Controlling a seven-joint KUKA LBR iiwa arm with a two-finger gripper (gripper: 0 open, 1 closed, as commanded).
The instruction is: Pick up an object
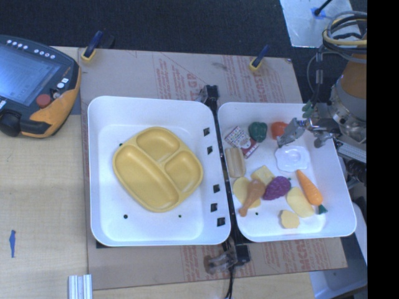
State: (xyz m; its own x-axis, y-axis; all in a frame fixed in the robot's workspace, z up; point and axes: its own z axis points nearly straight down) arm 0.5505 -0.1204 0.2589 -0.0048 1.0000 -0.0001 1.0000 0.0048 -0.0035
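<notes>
A: What's lying under everything?
B: A wooden bench [37,192] with brown cardboard [156,73] is carrying two white bins; dark floor is running along the top of the frame.
A: Counts?
B: One yellow divided plate [157,167] is sitting in the left bin [100,185]. The right bin [340,226], lower right, is holding about a dozen toy foods, among them one carrot [308,187] and one purple grape bunch [277,187].
A: And the claw?
B: The gripper [305,131] is hovering over that bin's upper right, its fingers spread, gripping nothing.
</notes>
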